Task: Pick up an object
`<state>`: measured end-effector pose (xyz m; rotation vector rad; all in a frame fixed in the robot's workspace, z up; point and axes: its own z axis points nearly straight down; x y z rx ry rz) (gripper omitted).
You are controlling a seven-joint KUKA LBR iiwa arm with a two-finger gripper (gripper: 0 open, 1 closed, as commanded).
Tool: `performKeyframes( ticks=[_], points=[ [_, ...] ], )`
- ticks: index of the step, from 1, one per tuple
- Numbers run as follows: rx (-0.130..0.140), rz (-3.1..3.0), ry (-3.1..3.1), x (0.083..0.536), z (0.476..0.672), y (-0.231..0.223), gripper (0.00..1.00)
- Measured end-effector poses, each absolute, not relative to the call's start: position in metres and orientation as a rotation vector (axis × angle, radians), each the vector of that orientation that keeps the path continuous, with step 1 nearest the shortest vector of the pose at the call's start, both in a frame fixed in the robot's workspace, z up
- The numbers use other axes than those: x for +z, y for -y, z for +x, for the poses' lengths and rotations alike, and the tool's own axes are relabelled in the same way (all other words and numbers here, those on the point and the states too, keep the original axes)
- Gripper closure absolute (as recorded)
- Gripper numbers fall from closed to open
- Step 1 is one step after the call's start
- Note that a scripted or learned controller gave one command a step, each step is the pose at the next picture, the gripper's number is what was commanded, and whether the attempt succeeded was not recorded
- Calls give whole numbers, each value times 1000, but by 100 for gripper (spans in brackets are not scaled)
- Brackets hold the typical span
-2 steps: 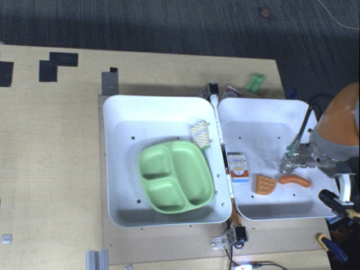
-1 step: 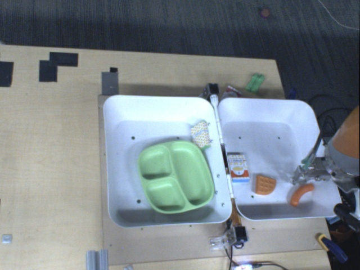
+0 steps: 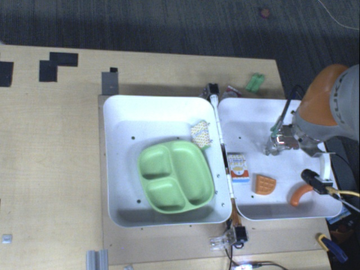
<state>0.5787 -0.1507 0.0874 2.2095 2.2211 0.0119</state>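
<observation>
While a small orange waffle-patterned square toy [image 3: 265, 184] lay flat in the right white bin [image 3: 247, 114], the gripper [image 3: 275, 145] hovered at its one o'clock, grip state indiscernible.

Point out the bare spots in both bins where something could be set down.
Left bin: bare floor left of and above the green tray. Right bin: open floor between the small box and the gripper. Crowded along its front: waffle, orange piece.

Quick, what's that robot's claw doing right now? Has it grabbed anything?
Gripper: over the right bin, above a bare patch of its floor; whether it is open, closed or holding something cannot be told from this view.
</observation>
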Motion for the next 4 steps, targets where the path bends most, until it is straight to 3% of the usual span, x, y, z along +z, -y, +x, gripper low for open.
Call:
performKeyframes(
  ticks=[1,2,3,4],
  points=[
    [4,2214,-2222,103,618,206,100],
    [3,2215,-2222,172,545,206,100],
    [3,2215,-2223,171,545,206,0],
    [2,2216,-2227,99,546,171,0]
  ],
)
